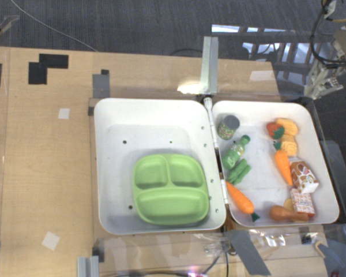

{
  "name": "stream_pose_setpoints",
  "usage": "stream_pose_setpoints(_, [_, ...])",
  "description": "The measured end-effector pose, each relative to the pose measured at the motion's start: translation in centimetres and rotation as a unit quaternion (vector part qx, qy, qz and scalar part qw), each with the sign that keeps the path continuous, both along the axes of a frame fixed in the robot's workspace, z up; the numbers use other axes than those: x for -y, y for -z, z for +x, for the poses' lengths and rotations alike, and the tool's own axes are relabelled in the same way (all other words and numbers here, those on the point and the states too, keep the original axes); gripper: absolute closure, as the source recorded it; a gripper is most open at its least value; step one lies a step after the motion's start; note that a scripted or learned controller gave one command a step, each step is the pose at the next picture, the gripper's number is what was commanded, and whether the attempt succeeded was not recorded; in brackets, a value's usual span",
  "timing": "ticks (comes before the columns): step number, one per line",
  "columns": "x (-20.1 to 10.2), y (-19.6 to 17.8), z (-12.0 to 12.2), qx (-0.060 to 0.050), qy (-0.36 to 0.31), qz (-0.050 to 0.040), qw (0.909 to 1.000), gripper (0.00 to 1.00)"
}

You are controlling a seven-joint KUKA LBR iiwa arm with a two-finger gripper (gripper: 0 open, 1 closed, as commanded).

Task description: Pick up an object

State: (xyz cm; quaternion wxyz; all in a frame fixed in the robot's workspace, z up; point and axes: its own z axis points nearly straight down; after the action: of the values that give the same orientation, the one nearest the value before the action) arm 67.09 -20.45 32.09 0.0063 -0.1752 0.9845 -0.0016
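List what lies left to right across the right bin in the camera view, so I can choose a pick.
Can → green bottle → carrot lying near the left wall → upright carrot → snack carton.

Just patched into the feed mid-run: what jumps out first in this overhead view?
The bright green divided plate dominates, lying in the lower half of the left bin. Next comes the right bin, crowded with toy food: two orange carrots, one at its lower left and one toward its right side, a green bottle and a small can near the divider.
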Motion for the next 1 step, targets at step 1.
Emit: stream_pose_setpoints(1, [-0.14, -1.52, 0.23, 0.007, 0.0, -0.0005, 1.0, 1.0])
